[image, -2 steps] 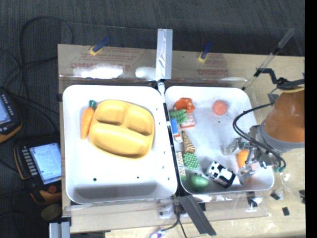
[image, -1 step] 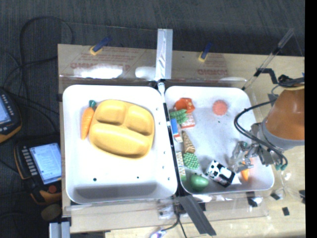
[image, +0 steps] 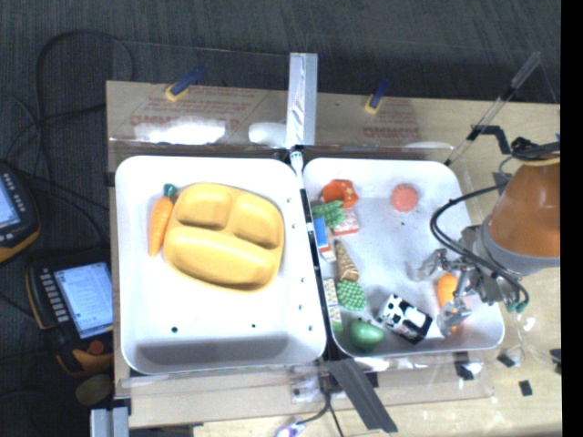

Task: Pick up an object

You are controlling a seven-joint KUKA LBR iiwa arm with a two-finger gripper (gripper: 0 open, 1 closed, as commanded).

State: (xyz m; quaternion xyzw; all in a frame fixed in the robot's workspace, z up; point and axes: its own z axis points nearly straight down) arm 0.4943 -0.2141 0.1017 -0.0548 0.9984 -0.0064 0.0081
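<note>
Above the right bin, the gripper hangs low at the bin's 4 o'clock corner, with a small orange piece showing between its fingers; they look closed on it, though the wrist clutter blurs the contact. The piece sits just off the bin floor, close to the right wall. You lift best here by going straight up: the black-and-white toy lies just beside the gripper at 8 o'clock, and the loose cable loops near the wrist, so any sideways drift risks a snag or a nudge. Keep the squeeze steady; the piece is small and the grip looks shallow, so a jerk could drop it. The green ball, pink disc and red toy lie well clear toward 9 and 11 o'clock. In the left bin, the yellow tray and carrot play no part.
</note>
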